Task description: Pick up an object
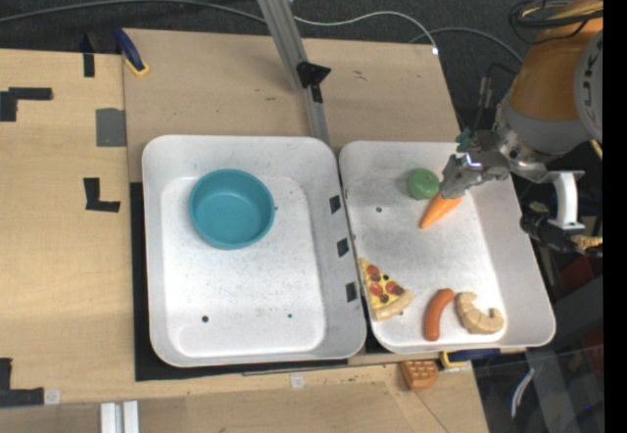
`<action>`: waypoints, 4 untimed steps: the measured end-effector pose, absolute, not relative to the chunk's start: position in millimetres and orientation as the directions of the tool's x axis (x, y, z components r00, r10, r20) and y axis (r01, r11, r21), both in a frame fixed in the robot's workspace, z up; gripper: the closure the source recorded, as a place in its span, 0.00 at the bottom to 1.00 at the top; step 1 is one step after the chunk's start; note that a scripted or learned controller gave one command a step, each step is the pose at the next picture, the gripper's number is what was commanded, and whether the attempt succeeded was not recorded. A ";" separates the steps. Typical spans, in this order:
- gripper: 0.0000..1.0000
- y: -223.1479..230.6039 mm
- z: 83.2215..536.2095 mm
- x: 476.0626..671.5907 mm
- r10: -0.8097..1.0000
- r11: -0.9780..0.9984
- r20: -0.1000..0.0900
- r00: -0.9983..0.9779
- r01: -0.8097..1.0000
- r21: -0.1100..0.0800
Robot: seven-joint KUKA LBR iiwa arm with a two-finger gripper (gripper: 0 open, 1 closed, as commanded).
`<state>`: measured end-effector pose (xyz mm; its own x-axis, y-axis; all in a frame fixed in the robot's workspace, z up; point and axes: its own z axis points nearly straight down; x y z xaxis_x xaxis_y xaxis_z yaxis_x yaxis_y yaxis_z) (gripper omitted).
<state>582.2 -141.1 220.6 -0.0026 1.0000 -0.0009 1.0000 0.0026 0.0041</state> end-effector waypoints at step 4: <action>1.00 27.8 233.1 591.9 1.000 0.007 0.002 -0.007 1.000 -0.002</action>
